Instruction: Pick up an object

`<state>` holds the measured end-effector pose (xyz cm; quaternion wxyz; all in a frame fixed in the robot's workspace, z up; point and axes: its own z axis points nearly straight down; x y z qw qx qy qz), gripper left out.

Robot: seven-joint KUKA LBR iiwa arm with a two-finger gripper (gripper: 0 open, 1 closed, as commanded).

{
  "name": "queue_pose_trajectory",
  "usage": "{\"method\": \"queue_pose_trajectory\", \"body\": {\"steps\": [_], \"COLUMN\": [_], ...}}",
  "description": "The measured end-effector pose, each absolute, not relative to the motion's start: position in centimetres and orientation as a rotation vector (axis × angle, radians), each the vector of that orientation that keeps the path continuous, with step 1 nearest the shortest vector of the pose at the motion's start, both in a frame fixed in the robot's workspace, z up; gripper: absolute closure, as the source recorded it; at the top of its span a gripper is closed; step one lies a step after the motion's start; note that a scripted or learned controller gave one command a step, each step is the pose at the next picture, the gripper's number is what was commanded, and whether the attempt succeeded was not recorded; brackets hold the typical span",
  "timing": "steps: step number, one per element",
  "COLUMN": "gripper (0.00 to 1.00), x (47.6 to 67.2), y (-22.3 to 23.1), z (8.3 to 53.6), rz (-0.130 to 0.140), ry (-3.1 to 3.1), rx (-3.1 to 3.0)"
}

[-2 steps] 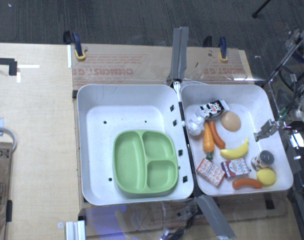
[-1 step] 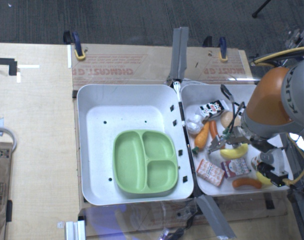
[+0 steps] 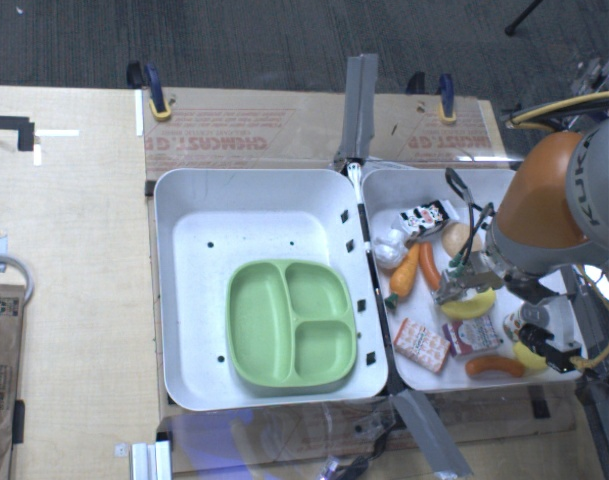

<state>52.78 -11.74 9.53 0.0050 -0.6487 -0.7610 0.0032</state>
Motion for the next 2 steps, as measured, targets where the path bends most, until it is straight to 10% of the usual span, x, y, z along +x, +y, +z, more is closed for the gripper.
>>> {"method": "queue_pose_trajectory", "body": {"steps": [1, 2], "gripper": [1.00, 1.00], "x": [54.4, 54.6], "y": [-5.6, -10.5], "z": [21.0, 21.9], "rz": [0.008, 0.006], "ry": [-2.384, -2.626], "rx": [-2.040, -1.718]}}
